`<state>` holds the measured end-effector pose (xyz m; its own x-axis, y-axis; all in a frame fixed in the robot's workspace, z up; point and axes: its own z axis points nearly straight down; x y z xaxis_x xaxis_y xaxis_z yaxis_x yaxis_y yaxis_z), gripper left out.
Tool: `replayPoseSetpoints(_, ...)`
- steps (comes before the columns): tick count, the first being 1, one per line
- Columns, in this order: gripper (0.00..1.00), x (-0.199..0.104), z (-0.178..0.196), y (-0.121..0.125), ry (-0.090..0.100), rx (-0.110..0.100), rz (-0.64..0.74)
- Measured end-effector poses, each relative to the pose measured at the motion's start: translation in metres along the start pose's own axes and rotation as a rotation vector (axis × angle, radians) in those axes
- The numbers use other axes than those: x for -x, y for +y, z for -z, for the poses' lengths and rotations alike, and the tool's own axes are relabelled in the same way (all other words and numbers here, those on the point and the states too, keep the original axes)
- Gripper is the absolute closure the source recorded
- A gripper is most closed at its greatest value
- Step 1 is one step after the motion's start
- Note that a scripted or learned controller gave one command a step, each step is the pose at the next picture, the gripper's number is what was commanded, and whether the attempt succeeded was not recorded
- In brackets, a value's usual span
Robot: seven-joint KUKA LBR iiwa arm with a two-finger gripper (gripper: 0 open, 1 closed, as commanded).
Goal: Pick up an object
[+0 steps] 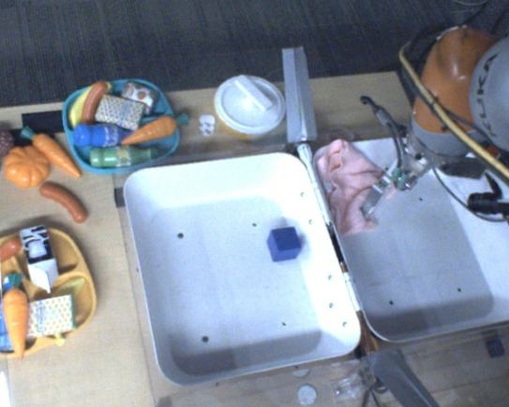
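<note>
Pink cloth [345, 184] bunched at upper-left of rt bin [457, 291], pincer [387, 189] at its edge w/ cloth pinched btwn fingers. Blue cube [284, 243] mid left bin [237, 342].

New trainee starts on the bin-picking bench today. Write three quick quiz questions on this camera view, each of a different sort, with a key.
1. True or false: the blue cube lies in the left bin.
2. Which thing lies in the right bin, near the gripper?
A. an orange pumpkin
B. a pink cloth
C. a white lid
3. Fill in: the pink cloth sits at the right bin's upper ____ corner, against the divider between the bins.

Key
1. True; the cube rests near the middle of the left bin's floor.
2. B; the gripper is at the cloth's right edge.
3. left
</note>
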<state>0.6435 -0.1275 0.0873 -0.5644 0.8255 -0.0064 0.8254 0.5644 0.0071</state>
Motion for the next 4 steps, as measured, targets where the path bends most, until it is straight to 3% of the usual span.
replayPoseSetpoints(1,0.00,-0.009,0.000,0.030,0.013,-0.033,0.051)
replayPoseSetpoints(2,1.00,-0.008,0.009,0.036,0.000,-0.015,0.055)
replayPoseSetpoints(3,1.00,0.009,0.094,0.004,0.007,-0.005,0.270)
replayPoseSetpoints(4,1.00,-0.015,0.071,0.018,0.008,-0.006,0.349)
